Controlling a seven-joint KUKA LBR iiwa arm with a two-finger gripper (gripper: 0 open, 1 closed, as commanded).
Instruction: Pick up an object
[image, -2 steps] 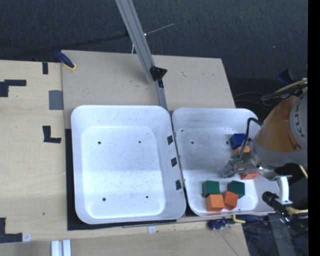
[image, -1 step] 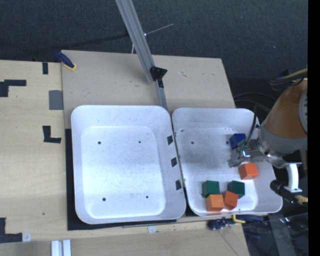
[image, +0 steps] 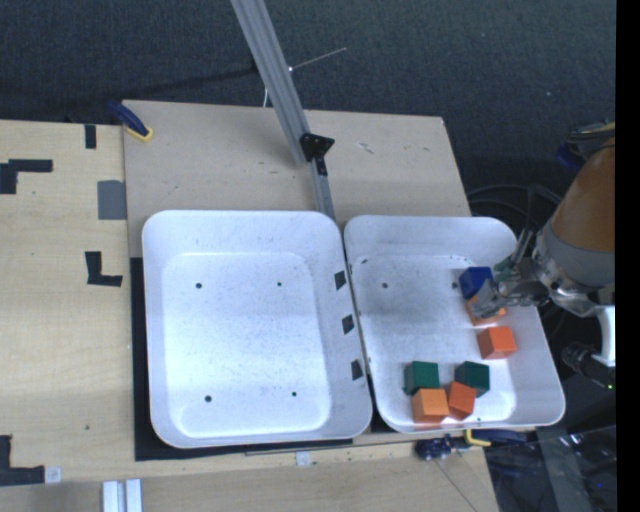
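Seemingly the metal pincer (image: 492, 296) pinches a small orange block (image: 486, 310) beside a blue cube (image: 475, 279)

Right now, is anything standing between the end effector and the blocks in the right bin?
Nothing visible does. The end effector is already down at the right bin's far-right side, right at the blue block and an orange block beneath it. The other blocks lie apart, nearer the front edge.

arm (image: 585, 225) showing orange band over grey wrist; gripper (image: 497, 290) looking dark metal, small cables trailing.
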